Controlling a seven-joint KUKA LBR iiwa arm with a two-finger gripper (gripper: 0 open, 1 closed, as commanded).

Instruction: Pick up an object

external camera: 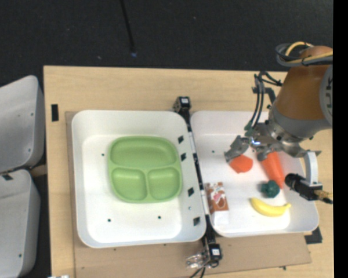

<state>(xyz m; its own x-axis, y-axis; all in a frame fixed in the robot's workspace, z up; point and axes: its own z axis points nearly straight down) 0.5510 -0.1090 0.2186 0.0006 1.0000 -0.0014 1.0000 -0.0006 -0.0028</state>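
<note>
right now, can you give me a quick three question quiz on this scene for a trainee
1. True or false: the green plate lies in the left bin.
2. Which thing lies nearest the front edge of the right bin? A) banana B) carrot C) packet
3. Fill in: the gripper hovers just above the orange ____.

Key: 1 true. 2 A, the banana. 3 lump; what it is exactly is too blurred to tell.
</note>
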